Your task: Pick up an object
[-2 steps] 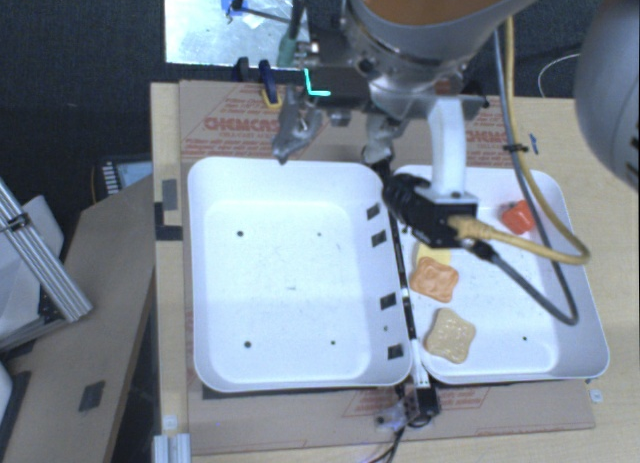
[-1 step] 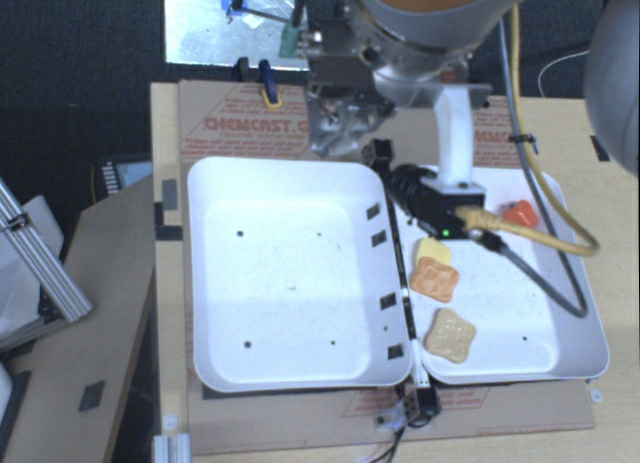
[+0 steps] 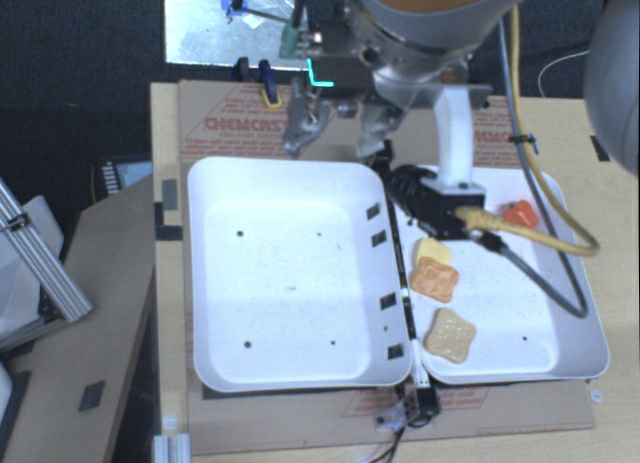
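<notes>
My gripper (image 3: 337,137) hangs over the back rim of the left bin (image 3: 215,281), under the grey and orange wrist. Its two fingers (image 3: 300,131) stand apart, so it is open with nothing between them. The right bin (image 3: 560,336) holds the small objects. A yellow piece (image 3: 432,249) lies against an orange waffle-like piece (image 3: 436,279) near the divider. A tan cracker-shaped piece (image 3: 450,335) lies in front of them. A red-orange object (image 3: 520,214) sits at the bin's back right, partly behind a yellow cable. All of them lie to the right of and nearer than the gripper.
A yellow cable (image 3: 530,236) and a grey cable (image 3: 555,286) trail across the right bin from a black fitting (image 3: 430,201) below a white upright part (image 3: 455,146). A cardboard sheet (image 3: 235,121) lies under both bins. An aluminium rail (image 3: 40,261) stands at the left.
</notes>
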Available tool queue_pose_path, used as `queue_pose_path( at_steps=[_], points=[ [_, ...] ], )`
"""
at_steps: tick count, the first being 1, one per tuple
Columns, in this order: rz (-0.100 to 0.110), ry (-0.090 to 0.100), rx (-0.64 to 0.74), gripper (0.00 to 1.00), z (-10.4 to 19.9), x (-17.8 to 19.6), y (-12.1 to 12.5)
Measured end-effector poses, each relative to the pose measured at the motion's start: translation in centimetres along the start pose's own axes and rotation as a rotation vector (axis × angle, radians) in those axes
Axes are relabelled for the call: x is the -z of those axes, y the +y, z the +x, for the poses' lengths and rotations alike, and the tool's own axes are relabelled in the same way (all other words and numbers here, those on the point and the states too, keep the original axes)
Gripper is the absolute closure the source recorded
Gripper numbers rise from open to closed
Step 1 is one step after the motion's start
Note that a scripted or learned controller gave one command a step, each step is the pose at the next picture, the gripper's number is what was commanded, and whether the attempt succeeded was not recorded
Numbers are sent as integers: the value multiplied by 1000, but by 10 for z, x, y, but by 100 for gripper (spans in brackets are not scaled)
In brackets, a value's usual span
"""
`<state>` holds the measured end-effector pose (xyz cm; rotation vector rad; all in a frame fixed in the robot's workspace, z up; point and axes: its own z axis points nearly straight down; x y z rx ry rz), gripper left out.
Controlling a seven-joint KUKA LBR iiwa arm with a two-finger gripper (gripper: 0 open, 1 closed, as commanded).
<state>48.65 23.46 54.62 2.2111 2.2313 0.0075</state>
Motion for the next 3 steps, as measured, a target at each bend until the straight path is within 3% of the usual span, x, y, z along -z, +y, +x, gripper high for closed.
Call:
queue_pose_path(
  at_steps=[1,2,3],
  points=[
    [-3,2,4,100,0,12,0],
    [4,-4,-9,100,-1,-13,25],
    [2,-3,-7,0,-1,-11,24]
  ],
)
